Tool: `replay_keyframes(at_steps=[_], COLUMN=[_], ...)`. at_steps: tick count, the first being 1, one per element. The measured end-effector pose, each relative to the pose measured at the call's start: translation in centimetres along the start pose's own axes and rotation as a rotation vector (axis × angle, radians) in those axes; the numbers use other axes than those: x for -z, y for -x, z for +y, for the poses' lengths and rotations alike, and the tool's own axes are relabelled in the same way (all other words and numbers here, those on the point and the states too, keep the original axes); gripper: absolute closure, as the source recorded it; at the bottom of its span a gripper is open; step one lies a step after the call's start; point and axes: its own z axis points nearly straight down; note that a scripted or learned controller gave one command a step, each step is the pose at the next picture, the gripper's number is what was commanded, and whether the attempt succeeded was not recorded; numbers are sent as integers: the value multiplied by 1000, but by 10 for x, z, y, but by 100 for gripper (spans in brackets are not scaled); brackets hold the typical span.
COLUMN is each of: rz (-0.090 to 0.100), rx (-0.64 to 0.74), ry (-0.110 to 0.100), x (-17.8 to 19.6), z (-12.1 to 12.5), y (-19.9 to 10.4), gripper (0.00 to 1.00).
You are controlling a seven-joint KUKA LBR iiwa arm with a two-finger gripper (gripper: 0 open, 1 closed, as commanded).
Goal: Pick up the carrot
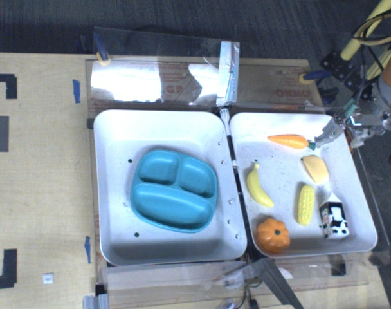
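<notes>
The left bin (105,172) is holding a blue divided tray (174,189). In the right bin (366,237), a banana (258,185), pumpkin (273,234), corn cob (305,204) and cow figure (334,219) are lying apart from the target. The carrot (288,141) is lying flat near the bin's far wall, tip pointing left, green end at the right. It is likely a light, rigid, smooth toy, prone to rolling; grasping across its thicker mid-body is advisable. The gripper (329,132) is hovering just beside the green end; whether it is open or closed cannot be determined.
</notes>
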Motion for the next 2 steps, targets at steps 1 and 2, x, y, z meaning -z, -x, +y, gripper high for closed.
replay_keyframes(at_steps=[1, 2], rz=[-2, -3], rx=[83, 259], ry=[1, 6], x=[-52, -149], z=[52, 65], y=[-4, -5], gripper=[0, 0])
